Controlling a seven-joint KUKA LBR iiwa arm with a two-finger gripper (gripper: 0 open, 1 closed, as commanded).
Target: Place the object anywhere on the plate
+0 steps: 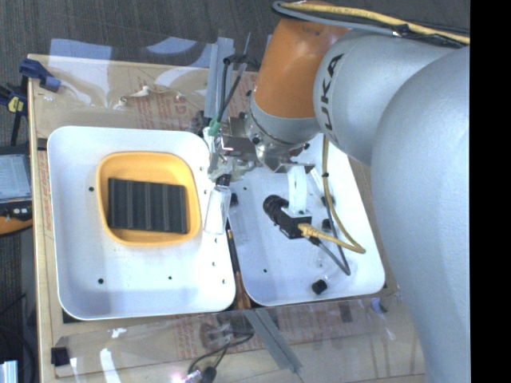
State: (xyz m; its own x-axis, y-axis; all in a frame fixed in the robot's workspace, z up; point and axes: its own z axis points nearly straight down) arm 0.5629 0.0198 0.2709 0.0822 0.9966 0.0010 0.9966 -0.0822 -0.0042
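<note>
A yellow plate with rounded corners lies in the left bin; a dark ridged panel covers its middle. My gripper hangs over the rim between the two bins, just right of the plate. A pale, slim, elongated object hangs down from the fingertips, its top end pinched between them. It sits above the left bin's right edge, apart from the plate.
The right bin holds a small black thing near its front right corner. The big grey arm covers the bench's right side. Clear plastic sheeting and a metal bracket lie behind the bins.
</note>
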